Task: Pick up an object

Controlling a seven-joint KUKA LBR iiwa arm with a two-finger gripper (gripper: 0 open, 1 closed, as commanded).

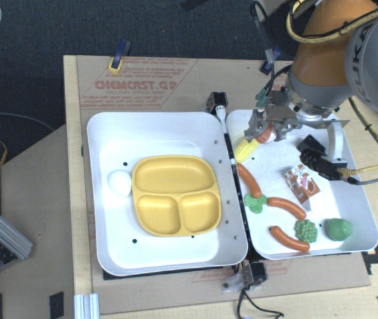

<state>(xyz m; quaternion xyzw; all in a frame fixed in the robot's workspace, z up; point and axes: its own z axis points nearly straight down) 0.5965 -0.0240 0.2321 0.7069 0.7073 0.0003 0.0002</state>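
At upper right, the hand hangs over the yellow corn (grip state unreadable); a glancing close could nudge it away.

A brown bench with red printed lettering is filling the middle of the frame, carrying two shallow white bins side by side. The left bin is sitting at centre-left and the right bin at centre-right, their inner edges touching. A blue-and-yellow clamp is gripping the bench's upper-left edge.
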